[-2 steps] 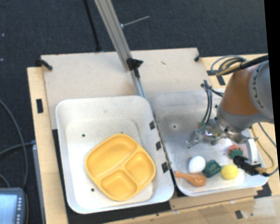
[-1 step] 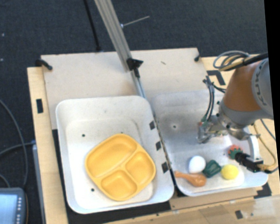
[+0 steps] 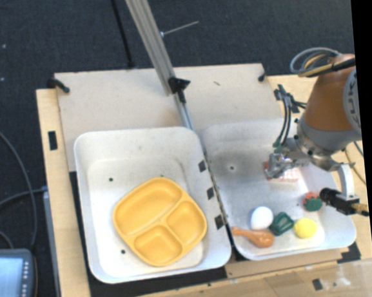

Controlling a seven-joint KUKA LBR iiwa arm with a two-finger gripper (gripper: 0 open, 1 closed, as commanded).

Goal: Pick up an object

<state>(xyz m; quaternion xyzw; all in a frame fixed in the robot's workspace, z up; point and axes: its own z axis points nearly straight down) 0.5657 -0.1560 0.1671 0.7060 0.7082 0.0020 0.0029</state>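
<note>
Gripper [image 3: 279, 166] is low in the right bin [image 3: 238, 153], over a pale pinkish block [image 3: 288, 176]. Looks like the grasp step; whether it's clenched or released, I cannot tell. Next: a clean lift.

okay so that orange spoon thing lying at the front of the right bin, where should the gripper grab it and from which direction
Probably the narrow handle of the orange spoon-shaped utensil, taken from straight above with the fingers closing across its width. It lies flat on the floor of the right white bin, handle toward the bin's left wall and wider end toward the dark green piece. The round white ball sits close behind it, so a mid-handle grip looks least crowded.
</note>
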